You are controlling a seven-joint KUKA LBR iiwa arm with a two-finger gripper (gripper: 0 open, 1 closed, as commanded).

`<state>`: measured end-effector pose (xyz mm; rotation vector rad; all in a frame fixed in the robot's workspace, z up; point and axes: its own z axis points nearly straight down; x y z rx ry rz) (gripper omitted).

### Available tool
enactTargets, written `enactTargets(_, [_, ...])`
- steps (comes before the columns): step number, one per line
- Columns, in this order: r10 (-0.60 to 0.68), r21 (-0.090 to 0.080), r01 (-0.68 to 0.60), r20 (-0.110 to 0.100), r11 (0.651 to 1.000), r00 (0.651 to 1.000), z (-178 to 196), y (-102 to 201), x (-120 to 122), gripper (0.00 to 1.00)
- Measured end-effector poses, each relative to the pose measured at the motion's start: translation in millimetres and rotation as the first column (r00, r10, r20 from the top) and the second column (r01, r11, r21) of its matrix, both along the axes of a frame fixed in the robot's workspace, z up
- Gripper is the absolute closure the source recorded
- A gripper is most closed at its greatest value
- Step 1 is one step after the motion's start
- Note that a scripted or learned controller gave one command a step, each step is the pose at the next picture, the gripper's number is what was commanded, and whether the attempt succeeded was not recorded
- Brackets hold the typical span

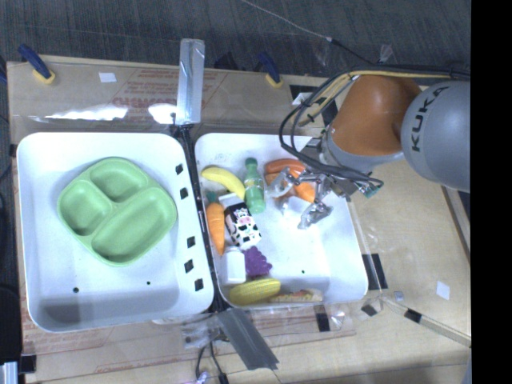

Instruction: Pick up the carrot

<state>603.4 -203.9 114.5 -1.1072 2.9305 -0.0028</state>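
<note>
The carrot is an orange stick lying lengthwise by the left wall of the right bin. It rests between a banana and a white block. My gripper hangs low over the right half of that bin, well to the right of the carrot and apart from it. Two orange-red toy pieces lie just at its upper left. Nothing of the carrot is under the gripper.
A green bottle, a black-and-white cow-patterned toy, purple grapes and a yellow piece crowd the bin's left half. The left bin holds a green divided plate. Cables loop above the wrist.
</note>
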Motion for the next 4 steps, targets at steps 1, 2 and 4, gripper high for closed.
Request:
enactTargets(1, [0.003, -0.001, -0.003, 0.006, 1.000, 1.000, 11.1, 1.1, 1.9, 1.00])
enactTargets(2, [0.003, -0.001, -0.003, 0.006, 1.000, 1.000, 10.9, 1.2, 1.8, 0.00])
enactTargets(4, [0.186, -0.002, -0.186, -0.006, 0.982, 0.982, -10.3, -2.5, -11.7, 1.00])
